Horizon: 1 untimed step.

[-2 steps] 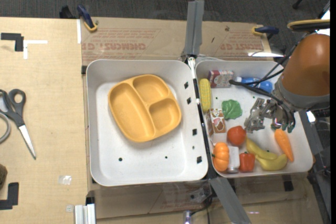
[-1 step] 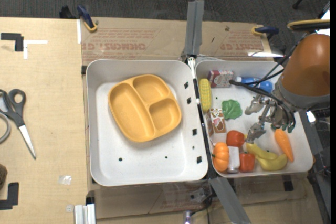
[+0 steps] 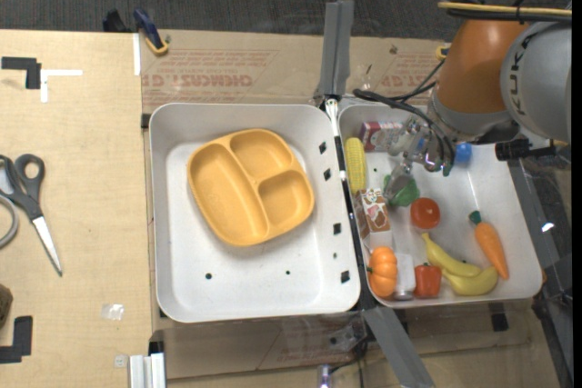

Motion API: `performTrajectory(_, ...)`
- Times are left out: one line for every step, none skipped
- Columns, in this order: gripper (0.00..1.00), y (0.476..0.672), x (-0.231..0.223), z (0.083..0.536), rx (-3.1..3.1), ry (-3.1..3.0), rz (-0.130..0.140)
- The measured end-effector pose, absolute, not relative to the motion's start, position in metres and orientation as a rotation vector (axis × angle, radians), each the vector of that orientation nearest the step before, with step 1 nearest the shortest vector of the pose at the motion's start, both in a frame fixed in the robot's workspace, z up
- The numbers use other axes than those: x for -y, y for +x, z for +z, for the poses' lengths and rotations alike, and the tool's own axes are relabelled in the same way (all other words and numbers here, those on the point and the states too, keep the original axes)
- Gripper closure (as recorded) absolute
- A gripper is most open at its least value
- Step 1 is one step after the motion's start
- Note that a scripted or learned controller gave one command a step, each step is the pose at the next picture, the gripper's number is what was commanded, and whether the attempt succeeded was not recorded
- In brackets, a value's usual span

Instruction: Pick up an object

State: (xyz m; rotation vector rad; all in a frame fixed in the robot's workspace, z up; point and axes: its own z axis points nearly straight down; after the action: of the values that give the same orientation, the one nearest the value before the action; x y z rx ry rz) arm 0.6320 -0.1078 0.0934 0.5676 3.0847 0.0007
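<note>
the end effector (image 3: 420,154) hovers over the crowded right bin (image 3: 518,195), finger state unclear; it should descend squarely onto one toy.

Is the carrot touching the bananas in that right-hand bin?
Apart. The camera view shows a strip of white bin floor between the carrot, lying at a slant, and the bananas beside it in the right bin.

"KUKA" on arm (image 3: 536,77), upside-down red print, perhaps "CHEMICAL GUYS", on cardboard (image 3: 227,73)
</note>
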Motion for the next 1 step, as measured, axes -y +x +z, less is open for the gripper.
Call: performTrajectory(0.0, 0.5891, 0.128, 0.0925, -3.075, 0.629, -0.001)
